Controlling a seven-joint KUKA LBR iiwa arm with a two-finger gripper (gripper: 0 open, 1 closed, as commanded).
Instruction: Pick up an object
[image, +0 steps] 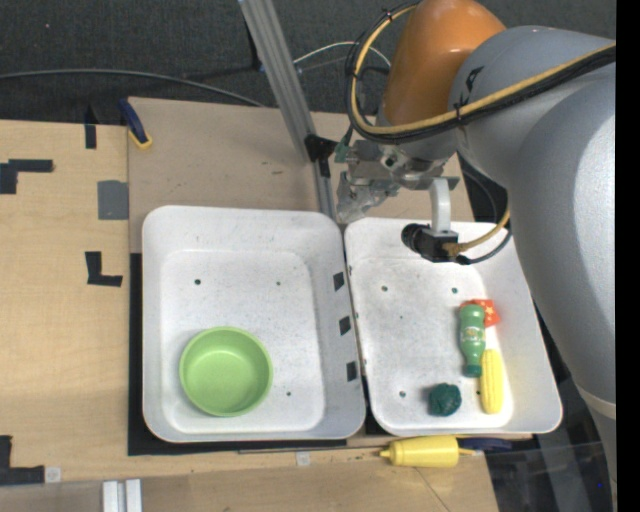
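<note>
Resting in the left bin (160, 240) near its front corner is a green bowl (226, 371). Right bin (400, 300) holds a green bottle with an orange cap (472, 335), a yellow corn cob (491, 379) just beside it and a dark green lump (445, 399). Gripper (357, 205) hangs over the bins' shared back edge; whether it is parted or closed cannot be told. A yellow item (425, 452) lies on the tabletop (60, 350) in front.

Bulky grey arm (560, 150) — orange band (430, 55), looped black-and-yellow cables (400, 125) — metallic wrist.
</note>
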